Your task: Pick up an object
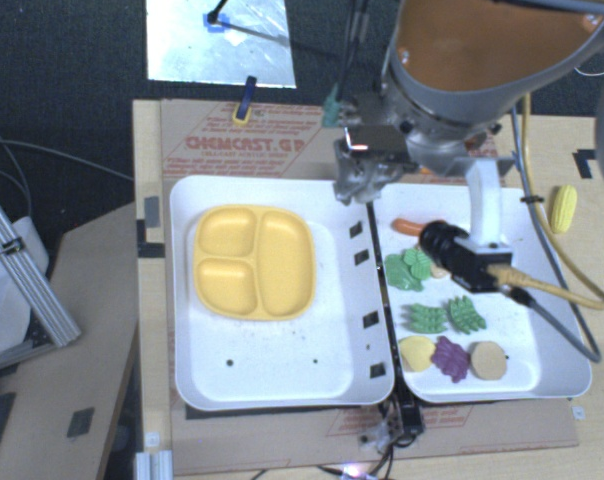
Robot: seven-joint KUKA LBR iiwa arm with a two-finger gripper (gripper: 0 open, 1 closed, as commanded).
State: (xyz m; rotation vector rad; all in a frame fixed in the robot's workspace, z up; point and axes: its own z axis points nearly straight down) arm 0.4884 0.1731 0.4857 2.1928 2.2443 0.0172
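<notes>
My gripper (356,185) hangs over the far end of the divider between the two white bins, under the grey and orange arm (462,58). The right bin (557,368) holds small toy foods. An orange carrot (407,226) lies nearest the gripper, just to its right. Below the carrot sits a green leafy piece (410,268). Two more green pieces (427,318) (467,315), a yellow piece (416,353), purple grapes (450,358) and a tan round piece (489,360) lie toward the front. Nothing shows in the gripper.
A yellow divided plate (254,263) lies in the left bin (282,378). A black cylinder on a white bracket (467,253) with a yellow cable (562,293) hangs over the right bin. A yellow corn toy (562,208) lies outside the right bin's far edge.
</notes>
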